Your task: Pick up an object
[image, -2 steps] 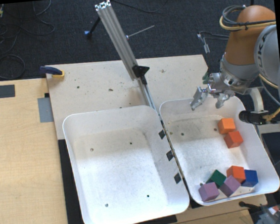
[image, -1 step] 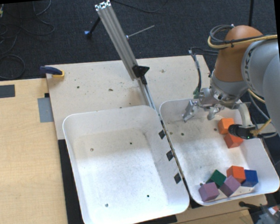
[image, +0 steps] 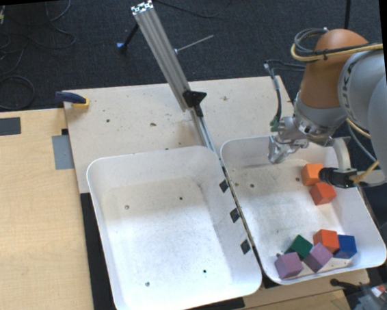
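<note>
My gripper (image: 280,150) hangs over the far edge of the right bin (image: 281,207), with nothing visible between its fingers. Two orange blocks (image: 312,173) (image: 322,193) lie against the bin's right wall, to the right of and nearer than the gripper. At the bin's near right corner sits a cluster: a green block (image: 300,245), an orange block (image: 326,239), a blue block (image: 346,245) and two purple blocks (image: 288,265) (image: 318,257).
The left bin (image: 167,229) lies beside the right one, with a divider carrying black clips (image: 233,214) between them. A slanted metal pole (image: 167,57) rises from behind the bins. A wooden surface (image: 29,223) extends to the left.
</note>
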`<state>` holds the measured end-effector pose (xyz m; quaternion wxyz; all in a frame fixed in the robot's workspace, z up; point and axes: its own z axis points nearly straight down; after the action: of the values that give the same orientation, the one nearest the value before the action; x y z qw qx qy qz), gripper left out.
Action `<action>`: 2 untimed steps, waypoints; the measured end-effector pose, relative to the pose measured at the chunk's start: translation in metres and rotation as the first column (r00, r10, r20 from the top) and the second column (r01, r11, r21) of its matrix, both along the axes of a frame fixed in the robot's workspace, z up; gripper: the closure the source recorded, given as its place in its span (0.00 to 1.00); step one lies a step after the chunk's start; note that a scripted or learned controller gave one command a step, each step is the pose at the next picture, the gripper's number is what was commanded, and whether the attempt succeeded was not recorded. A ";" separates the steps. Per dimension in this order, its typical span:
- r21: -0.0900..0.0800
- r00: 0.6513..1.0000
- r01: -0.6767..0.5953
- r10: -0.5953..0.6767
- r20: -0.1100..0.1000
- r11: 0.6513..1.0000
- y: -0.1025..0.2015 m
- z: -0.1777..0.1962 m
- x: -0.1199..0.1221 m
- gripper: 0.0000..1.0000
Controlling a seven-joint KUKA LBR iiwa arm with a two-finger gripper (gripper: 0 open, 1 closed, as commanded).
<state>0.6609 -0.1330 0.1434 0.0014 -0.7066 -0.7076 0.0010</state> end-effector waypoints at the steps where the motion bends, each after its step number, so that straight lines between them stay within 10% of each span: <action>1: -0.002 1.000 0.001 -0.001 0.008 1.000 -0.002 0.064 0.001 1.00; 2: -0.002 1.000 -0.004 0.004 0.008 1.000 -0.004 0.118 0.001 1.00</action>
<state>0.6623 -0.1372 0.2612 -0.0020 -0.7050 -0.7092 -0.0012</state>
